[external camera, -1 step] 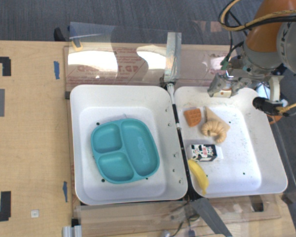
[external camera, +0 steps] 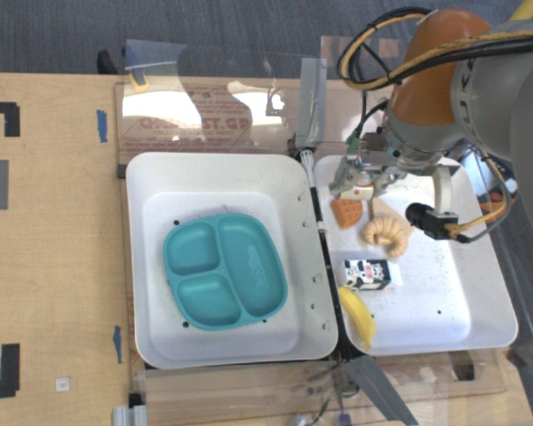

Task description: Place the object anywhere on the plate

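Orange wedge-shaped toy [external camera: 346,212] in right bin [external camera: 453,318], directly under gripper [external camera: 362,183], beside croissant [external camera: 387,232]; jaw state not discernible; teal divided plate [external camera: 225,271] in left bin [external camera: 151,193].

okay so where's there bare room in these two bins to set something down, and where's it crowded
Free: all three compartments of the teal plate in the left bin, and the right bin's floor right of the milk carton and banana. Crowded: the right bin's upper left, where the end effector hangs over the orange piece beside the croissant.
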Robot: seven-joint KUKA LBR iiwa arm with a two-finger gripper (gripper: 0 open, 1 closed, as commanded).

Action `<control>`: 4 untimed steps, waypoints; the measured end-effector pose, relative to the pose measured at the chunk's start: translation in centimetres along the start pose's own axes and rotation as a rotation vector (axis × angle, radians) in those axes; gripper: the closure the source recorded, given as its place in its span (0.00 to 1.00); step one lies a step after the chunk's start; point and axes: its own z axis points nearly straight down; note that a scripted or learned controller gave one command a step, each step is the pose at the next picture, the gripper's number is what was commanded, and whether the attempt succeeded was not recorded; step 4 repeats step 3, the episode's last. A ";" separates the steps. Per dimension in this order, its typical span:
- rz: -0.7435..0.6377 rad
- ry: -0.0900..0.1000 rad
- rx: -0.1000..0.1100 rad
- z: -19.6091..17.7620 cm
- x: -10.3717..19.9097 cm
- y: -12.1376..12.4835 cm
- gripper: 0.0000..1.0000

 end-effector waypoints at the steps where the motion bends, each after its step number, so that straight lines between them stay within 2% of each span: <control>1: 0.019 -0.013 -0.007 -0.4 3.7 -5.8 1.00; 2: -0.001 0.000 0.002 0.1 12.6 -10.7 1.00; 3: 0.007 -0.003 0.001 0.1 12.1 -10.6 0.00; 4: 0.007 -0.003 0.001 0.1 12.1 -10.6 0.00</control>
